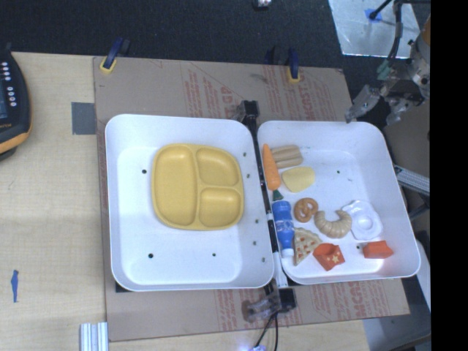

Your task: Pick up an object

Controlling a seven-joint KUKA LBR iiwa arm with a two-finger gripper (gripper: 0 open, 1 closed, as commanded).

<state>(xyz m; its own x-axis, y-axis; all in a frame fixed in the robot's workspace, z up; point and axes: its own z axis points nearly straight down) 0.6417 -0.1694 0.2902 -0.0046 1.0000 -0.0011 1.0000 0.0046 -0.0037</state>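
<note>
Over on the left, the left bin [124, 196] carries a yellow divided plate [197, 186] lying flat, nothing in its compartments, so the action has to happen to the right. The right bin [391, 189] is where the pickable things sit: an orange carrot [270, 168] hard against the dividing wall, a tan sausage [287, 154] touching it, a pale yellow piece [298, 178] just below, then a blue bottle [282, 221] along the same wall, a pretzel [306, 209], a pizza slice [305, 244], a red piece [329, 256], a shrimp [334, 223], a white object [362, 219] and an orange block [377, 250]. The risk — they are crowded, several touching, so a descent could pinch two at once or nudge a neighbour away, and anything along the wall leaves little room for a finger on that side. At the far right the gripper [380, 104] hangs above the bin's upper right corner, well apart from the food, carrying nothing; whether its fingers are apart or together I cannot tell — it is dark, blurred and cut off at the edge. The white object blends into the bin.
</note>
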